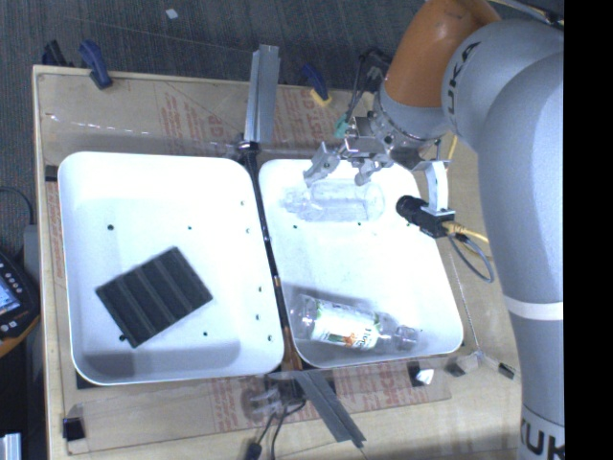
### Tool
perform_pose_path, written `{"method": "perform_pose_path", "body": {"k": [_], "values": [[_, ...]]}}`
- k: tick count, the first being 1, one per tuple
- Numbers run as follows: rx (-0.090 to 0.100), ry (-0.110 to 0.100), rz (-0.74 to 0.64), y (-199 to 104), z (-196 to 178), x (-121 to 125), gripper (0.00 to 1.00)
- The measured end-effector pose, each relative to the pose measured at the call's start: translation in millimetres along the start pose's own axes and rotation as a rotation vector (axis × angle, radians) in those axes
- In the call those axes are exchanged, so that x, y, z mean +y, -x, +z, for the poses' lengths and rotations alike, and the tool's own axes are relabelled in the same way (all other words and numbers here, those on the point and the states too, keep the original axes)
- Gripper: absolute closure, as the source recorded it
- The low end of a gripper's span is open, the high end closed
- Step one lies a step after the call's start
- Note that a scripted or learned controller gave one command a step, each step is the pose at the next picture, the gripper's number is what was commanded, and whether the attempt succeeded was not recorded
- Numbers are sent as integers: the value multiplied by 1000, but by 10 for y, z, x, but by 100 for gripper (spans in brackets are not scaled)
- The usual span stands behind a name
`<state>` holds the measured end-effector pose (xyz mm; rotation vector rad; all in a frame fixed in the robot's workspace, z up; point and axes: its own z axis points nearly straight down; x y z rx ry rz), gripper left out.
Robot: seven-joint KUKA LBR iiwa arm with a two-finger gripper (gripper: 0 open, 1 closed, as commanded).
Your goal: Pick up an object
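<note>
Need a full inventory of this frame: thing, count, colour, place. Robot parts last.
white bins: 2, white, side by side on the bench; left bin, right bin
ridged panel: 1, dark grey, lying flat in the left bin, toward its near left part
clear bottle: 1, transparent, lying on its side at the far end of the right bin, under the gripper
labelled bottle: 1, clear with a white and green label, on its side along the right bin's near wall
blue clamps: 2, blue, on the bench's far edge
bench: 1, light wood, under both bins
arm: 1, grey with an orange band, reaching in from the right
gripper: 1, metallic, fingers spread just above the clear bottle
</note>
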<state>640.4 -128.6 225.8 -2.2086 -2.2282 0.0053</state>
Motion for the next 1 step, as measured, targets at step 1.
{"method": "perform_pose_path", "body": {"k": [1], "values": [[-1,0,33,69,428,-546,0]]}}
